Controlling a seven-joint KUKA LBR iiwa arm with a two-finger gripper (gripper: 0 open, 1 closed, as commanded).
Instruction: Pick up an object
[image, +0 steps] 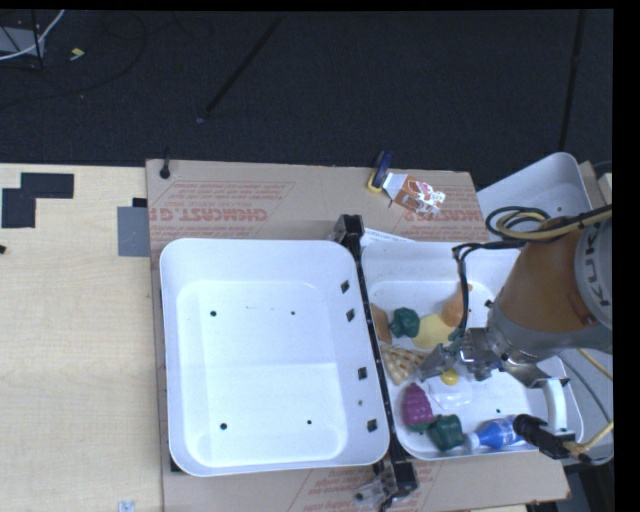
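Note:
The right bin (425, 262) holds several small objects: a dark green piece (405, 322), a pale yellow piece (434, 329), a tan waffle-like piece (399, 362), a magenta piece (416, 405), a green piece (446, 432), a blue piece (495, 434) and a small yellow piece (449, 377). My gripper (447, 362) hangs low over the middle of this bin, just above the small yellow piece and right of the waffle piece. The arm covers the bin's right side.
The left bin (190, 300) lies beside it, its rim touching the right bin's rim. A black clamp (350, 228) sits at the bins' far junction. A small printed packet (418, 195) and a yellow-blue clip (380, 172) lie on the cardboard behind.

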